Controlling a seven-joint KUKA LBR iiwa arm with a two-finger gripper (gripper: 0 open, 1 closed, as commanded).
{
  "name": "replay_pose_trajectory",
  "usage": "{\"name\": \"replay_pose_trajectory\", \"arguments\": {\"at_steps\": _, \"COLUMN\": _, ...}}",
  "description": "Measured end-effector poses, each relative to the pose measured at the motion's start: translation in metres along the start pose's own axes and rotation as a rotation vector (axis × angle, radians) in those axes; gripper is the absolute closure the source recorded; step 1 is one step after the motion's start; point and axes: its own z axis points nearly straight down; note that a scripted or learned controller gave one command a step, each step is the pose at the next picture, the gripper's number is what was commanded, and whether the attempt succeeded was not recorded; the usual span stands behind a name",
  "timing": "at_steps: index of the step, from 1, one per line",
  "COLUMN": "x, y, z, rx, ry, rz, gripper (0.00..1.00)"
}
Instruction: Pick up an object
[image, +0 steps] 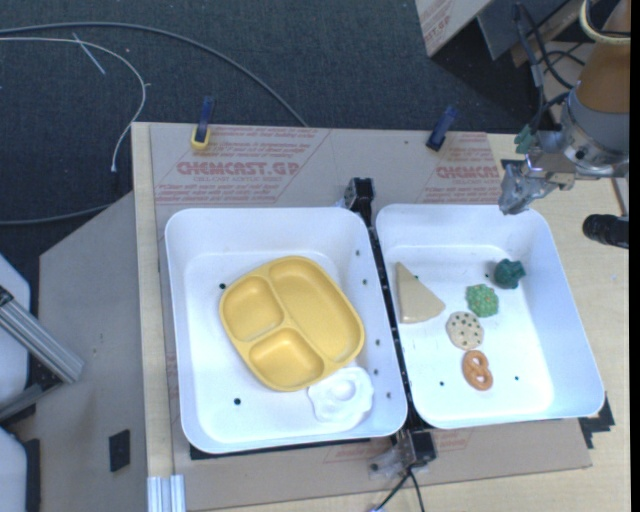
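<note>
The gripper (516, 196) hangs over the right bin's (570, 300) far rim, its opening not discernible and nothing visible in it. Nearest lies a dark green broccoli (508, 272), with a light green piece (482, 299), cookie (464, 329), pretzel (477, 370) and wedge (415, 296) beyond. The left bin (195, 260) holds a yellow tray (290, 322) and white egg (340, 394).

A robotics lab: white bins (190, 250) clamped (204, 125) to a board, loose cables (120, 60) on dark carpet.

Grey arm (590, 125), orange band (607, 85) above wrist, metallic grey end effector (513, 200)
</note>
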Motion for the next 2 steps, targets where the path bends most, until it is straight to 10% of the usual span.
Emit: {"name": "replay_pose_trajectory", "arguments": {"at_steps": 2, "x": 0.098, "y": -0.04, "z": 0.015, "rx": 0.008, "ry": 0.003, "rz": -0.003, "gripper": 1.0}}
